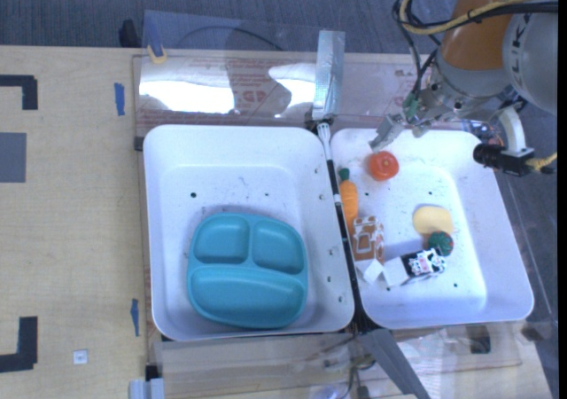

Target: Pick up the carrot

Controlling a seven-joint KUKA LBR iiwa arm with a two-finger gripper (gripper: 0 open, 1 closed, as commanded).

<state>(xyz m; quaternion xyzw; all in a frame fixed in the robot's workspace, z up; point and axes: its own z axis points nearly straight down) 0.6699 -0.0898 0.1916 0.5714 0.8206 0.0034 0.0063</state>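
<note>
The small orange carrot with a dark green top is seen lying lengthwise in the right-hand shallow white plastic bin, pressed close against that bin's left wall, beside the ridge where the two bins meet. Nothing is gripping it. Just below the carrot, along the same wall, a brown-and-white patterned packet is found, with a few small white scraps beneath it. Up and to the right of the carrot, a round orange-red tomato-like piece is placed near the bin's far wall. Further right of the carrot, a pale yellow rounded piece is seen touching a small dark green and orange item, and below those a black-and-white boxy object is set.

The claw is held above the far left corner of the right bin, up and right of the carrot and well apart from it; whether it is wide or narrow cannot be told, and nothing is seen held in it.

Left of the carrot, across the ridge, the left-hand white bin carries a teal three-compartment plastic tray. Both bins are borne by a pale wooden worktop.
</note>
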